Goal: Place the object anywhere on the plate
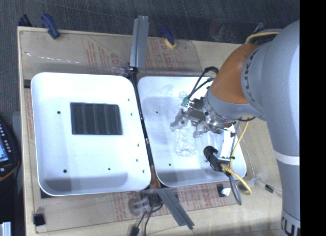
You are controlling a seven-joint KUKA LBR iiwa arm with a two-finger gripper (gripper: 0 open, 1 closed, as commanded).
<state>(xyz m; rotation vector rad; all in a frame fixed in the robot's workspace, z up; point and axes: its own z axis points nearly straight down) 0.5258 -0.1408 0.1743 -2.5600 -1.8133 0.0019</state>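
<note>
**A:** Start from the top. What sits highest, closest to the lens?

**B:** The arm [277,77], its grey bulk and orange band covering the right side of the right bin [163,171]. It hangs well above everything else.

**A:** And the object?

**B:** A clear, glassy object [184,143] lies on the floor of the right bin, around the middle. It is pale against the white, so its outline is hard to read. It may run lengthwise away from the viewer, but I can't be sure of that.

**A:** Where is it from the gripper?

**B:** The gripper [186,120] is just above it in the view, on its far side and overlapping its upper end. I can't tell whether the gripper is spread or closed, and nothing can be seen held in it.

**A:** So is it a grasp or not?

**B:** I can't confirm one. I judge the pick is the step in hand.

**A:** And the goal?

**B:** The plate [96,118], a dark ribbed rectangle, lies in the middle of the left bin [51,169]. It is well apart, to the view's left across the divide between the bins, so the carry has to run that way.
</note>
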